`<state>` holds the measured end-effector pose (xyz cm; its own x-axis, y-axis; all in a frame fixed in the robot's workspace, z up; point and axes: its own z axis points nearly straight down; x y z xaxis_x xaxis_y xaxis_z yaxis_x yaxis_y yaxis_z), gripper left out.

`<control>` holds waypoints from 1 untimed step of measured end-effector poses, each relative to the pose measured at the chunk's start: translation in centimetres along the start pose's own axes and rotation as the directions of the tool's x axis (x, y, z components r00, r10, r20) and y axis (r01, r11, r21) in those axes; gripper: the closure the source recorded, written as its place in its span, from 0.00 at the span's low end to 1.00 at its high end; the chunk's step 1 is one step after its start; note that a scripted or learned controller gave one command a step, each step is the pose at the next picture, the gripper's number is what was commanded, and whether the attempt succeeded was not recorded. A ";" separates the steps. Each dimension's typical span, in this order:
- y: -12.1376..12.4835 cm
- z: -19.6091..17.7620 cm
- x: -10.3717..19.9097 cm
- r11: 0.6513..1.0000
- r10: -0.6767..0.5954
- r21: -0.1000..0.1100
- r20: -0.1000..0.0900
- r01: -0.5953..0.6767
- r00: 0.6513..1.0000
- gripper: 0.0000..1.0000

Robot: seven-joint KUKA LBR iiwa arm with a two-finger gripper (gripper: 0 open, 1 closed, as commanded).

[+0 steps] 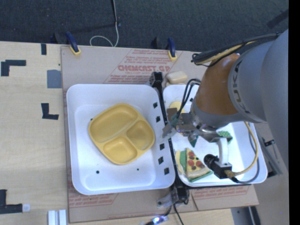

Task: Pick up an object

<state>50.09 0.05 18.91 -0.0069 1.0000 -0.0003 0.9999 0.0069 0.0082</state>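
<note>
Camera view from above the bench: two shallow white bins sit side by side on a cardboard sheet printed with red lettering and held at its far edge by two blue clamps.

The left bin holds a yellow divided plate, three compartments, lying flat and a little turned, roughly in the middle of the bin floor.

The grey arm with its orange band comes in from the right and hangs over the right bin, covering most of it. The gripper sits low over that bin's left half, close to the divider between the two bins. From this angle the wrist hides the pincer, so I cannot tell how far apart it stands, and nothing is visibly gripped.

Just below the gripper, near the right bin's front left corner, lies a toy pizza slice with red dots on top, resting on the bin floor. A small green item peeks out beside the wrist. A pale beige block lies on the cardboard by the right bin's far rim.
</note>
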 end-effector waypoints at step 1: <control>6.3 0.2 6.2 1.000 -0.002 0.005 -0.002 0.002 1.000 0.00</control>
<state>56.30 6.31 18.78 -0.0088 1.0000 0.0017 1.0000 0.0088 0.0028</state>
